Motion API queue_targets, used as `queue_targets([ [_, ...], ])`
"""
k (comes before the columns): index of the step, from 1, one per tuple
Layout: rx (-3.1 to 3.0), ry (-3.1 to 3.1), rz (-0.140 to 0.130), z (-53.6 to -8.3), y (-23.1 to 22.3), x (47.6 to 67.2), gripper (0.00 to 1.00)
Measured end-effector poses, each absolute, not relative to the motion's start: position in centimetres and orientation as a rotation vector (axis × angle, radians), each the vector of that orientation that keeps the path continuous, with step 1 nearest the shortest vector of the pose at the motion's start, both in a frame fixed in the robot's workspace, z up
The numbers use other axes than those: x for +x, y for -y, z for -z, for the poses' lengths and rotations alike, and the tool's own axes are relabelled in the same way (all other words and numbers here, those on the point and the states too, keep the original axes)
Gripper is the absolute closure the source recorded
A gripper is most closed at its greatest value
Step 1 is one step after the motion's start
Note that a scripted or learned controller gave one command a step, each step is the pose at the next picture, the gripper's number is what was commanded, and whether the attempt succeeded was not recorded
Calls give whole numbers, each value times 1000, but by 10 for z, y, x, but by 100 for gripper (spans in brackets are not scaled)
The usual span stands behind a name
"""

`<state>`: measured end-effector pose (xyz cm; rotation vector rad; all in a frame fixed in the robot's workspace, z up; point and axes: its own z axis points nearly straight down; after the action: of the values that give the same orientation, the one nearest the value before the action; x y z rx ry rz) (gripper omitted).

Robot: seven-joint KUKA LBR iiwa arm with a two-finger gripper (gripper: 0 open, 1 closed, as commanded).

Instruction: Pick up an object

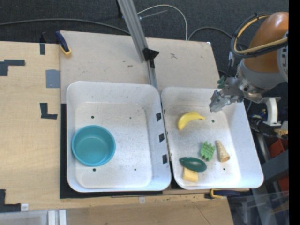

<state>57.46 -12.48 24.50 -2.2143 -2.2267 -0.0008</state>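
At the near edge of the right bin (248,172) lies a small yellow block (190,175), touching the dark green oval piece (193,164) just behind it. A little further back and to the right sits a bright green spiky toy (207,150), with a tan cone (221,151) right beside it, its narrow end pointing toward the far side. Across the divide, in the near left corner of the left bin (75,93), a teal bowl (93,146) stands upright on the white floor, well apart from everything else. Further back in the right bin, a yellow banana (189,120) lies alone near the middle, curved, with its tip pointing right. Behind and to the right of the banana, the gripper (218,102) hangs over the far right part of that bin, near but apart from the fruit; nothing shows between its tips, and whether the claw is apart or together cannot be told from this angle. The grey arm with its orange band (269,29) rises behind it at the right. A slanted metal pole (133,22) crosses the pale board (103,55) beyond the bins.
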Motion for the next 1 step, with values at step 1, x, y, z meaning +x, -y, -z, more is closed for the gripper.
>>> queue_targets([
  [1, -2212, 2227, -1, -236, 67, 564, 100],
])
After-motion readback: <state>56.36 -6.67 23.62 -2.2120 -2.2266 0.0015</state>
